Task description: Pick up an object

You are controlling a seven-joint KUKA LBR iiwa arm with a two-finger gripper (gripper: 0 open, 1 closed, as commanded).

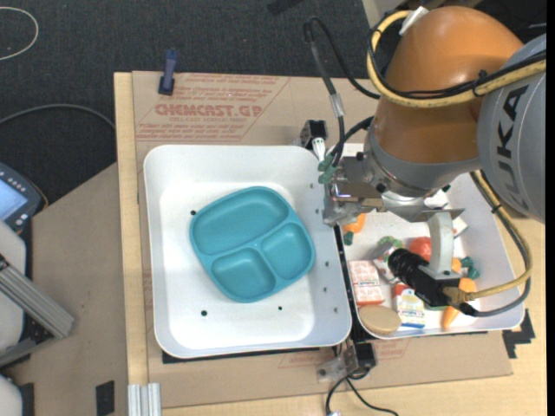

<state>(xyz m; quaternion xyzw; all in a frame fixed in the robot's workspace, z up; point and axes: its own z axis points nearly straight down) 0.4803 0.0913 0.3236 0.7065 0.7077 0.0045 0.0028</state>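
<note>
KUKA gripper (pixel 343 199) hangs low at the inner wall of the right bin (pixel 496 243), among toy foods; the wrist masks the fingers, so released or clenched cannot be told. The likeliest target, a small orange piece (pixel 352 225), lies just on the near side of the fingers, contact unclear. Mostly hidden, it does not show which way it points or its long axis. A clean pick likely means centring on it alone, closing across its narrow side, clear of wall and neighbours, then lifting straight.
</note>
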